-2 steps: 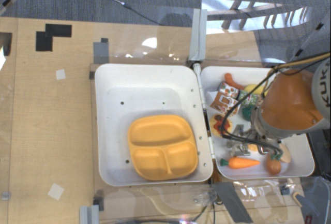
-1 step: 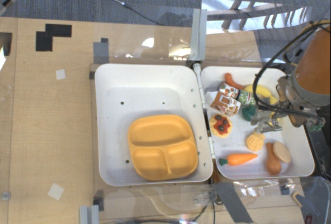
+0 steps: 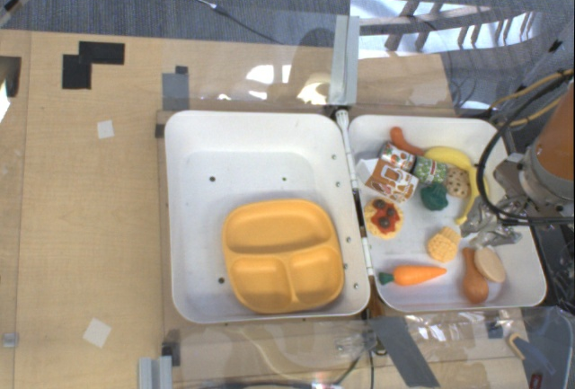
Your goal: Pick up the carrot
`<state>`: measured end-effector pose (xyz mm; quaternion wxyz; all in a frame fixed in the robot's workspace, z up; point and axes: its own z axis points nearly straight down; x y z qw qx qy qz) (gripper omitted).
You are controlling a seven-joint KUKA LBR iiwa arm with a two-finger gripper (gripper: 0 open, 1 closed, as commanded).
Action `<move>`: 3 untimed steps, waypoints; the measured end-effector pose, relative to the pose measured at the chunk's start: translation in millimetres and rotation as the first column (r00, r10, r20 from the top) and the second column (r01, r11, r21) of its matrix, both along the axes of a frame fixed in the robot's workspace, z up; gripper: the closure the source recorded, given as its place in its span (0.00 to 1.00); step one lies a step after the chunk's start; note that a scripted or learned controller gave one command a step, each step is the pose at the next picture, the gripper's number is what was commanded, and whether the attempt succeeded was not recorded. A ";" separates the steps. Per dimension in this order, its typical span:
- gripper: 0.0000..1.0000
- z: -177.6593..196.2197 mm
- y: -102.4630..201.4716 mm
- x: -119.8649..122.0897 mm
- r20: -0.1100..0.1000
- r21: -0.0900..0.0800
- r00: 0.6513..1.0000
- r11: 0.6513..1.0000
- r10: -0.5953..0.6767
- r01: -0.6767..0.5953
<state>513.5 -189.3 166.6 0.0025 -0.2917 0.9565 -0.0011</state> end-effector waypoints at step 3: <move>1.00 87.5 -16.9 -24.1 0.000 -0.010 0.545 0.545 0.838 -0.838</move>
